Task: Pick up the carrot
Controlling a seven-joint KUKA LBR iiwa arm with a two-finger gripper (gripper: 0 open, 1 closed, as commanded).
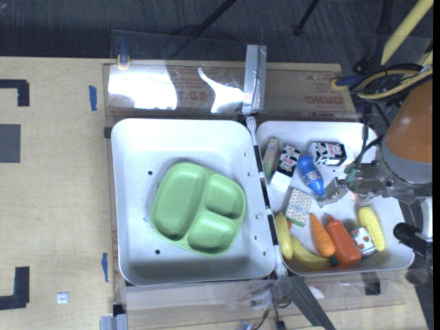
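Arm (pixel 412 143): seen entering from the right, over the right bin (pixel 302 126).
Gripper (pixel 342 186): held above the middle of the right bin; whether anything is gripped cannot be told, since the tip is small and blurred.
Carrot (pixel 320 234): lying in the near part of the right bin, just left of a red bottle (pixel 343 242) and beside a banana (pixel 297 247).
Corn cob (pixel 371 227): at the right, near side.
Left bin (pixel 130 143): a green divided plate (pixel 198 206) is held in it.

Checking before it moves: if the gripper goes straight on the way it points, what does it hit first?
Probably the blue bottle. The gripper points toward the view's left, and the bottle lies just beyond it; the carrot sits lower. Depth is unclear.
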